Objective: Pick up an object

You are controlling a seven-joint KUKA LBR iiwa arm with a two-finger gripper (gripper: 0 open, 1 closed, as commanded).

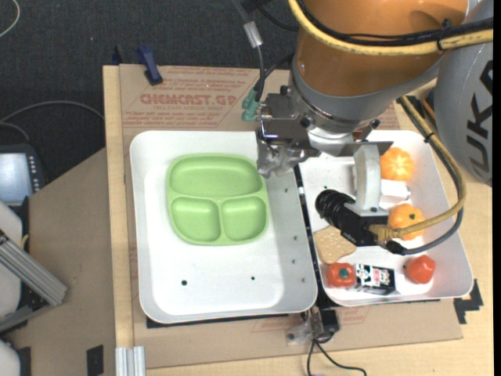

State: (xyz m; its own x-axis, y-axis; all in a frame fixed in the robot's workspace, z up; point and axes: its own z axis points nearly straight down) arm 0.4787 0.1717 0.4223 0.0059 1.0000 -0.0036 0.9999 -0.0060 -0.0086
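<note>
My gripper hangs over the seam between the two bins, just above the right rim of a green three-compartment plate that lies in the left bin. Nothing shows in its grasp. The right bin holds two oranges, a red tomato-like ball, a smaller red piece, a black-and-white packet and a tan cracker. The wrist and arm hide much of the right bin's far part.
Both bins rest on a brown cardboard sheet with red lettering. A blue clip sits at its far left corner. The left bin's near half is bare white floor.
</note>
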